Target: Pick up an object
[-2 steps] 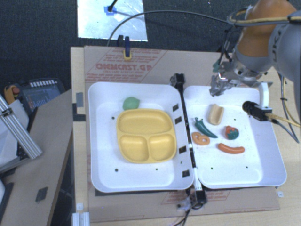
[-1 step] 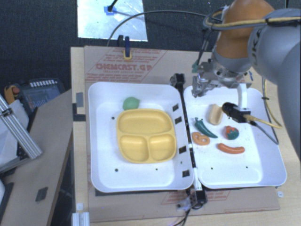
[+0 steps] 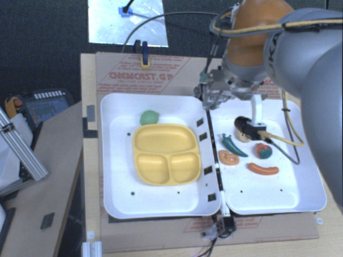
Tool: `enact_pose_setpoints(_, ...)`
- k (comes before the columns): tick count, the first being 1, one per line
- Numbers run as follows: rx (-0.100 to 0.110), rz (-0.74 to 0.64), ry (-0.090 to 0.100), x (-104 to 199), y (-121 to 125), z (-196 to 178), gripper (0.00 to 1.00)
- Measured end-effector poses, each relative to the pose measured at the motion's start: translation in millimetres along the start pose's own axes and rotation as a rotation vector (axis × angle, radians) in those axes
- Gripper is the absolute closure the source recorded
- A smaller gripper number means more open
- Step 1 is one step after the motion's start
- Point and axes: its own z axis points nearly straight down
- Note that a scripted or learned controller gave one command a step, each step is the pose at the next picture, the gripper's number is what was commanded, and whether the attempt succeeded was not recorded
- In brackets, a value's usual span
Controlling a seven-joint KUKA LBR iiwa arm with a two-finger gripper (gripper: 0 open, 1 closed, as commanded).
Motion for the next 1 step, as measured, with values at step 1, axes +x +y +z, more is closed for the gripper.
enact_pose_setpoints(1, 0.000, 0.001, -0.001, 47.0, 7.1, 10.6, 1.00)
